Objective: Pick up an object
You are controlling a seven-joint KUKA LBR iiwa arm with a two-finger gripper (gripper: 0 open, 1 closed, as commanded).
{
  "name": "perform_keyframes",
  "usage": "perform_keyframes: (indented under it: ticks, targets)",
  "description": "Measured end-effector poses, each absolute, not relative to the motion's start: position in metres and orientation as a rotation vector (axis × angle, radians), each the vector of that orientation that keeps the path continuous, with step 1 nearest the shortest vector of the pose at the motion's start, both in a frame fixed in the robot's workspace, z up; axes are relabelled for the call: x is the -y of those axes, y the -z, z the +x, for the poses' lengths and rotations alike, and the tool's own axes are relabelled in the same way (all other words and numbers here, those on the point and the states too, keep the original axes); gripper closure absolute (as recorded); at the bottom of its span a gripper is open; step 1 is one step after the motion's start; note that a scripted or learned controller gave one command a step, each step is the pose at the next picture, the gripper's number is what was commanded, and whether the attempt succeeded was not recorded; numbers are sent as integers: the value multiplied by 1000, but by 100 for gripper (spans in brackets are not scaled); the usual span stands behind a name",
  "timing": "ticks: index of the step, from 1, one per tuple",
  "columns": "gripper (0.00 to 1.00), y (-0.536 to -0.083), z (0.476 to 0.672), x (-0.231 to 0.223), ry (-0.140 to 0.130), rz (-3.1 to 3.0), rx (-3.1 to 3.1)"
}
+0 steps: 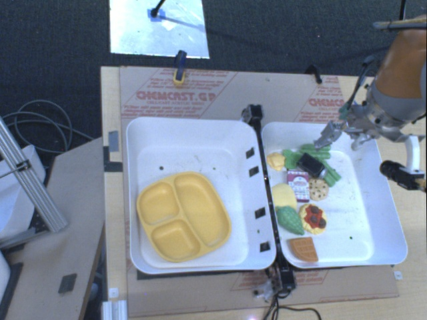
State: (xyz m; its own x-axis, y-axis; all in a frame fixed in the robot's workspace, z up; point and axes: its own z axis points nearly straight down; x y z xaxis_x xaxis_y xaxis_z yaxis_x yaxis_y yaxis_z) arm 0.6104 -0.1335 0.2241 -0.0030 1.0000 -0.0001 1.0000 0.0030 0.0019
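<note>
Right white bin (383,232) holds toy food; gripper (328,136) state unclear above green piece (308,157)

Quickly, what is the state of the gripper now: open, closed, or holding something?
Gripper: above the right bin, over the toy food; its state cannot be told.

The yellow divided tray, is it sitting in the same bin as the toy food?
No, the yellow divided tray lies in the left bin, while the toy food is piled in the right bin.
</note>
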Motion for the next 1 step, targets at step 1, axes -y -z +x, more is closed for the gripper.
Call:
perform_keyframes:
  ticks: [1]
  targets:
    - [0,-187,650,71,-5,2209,-2232]
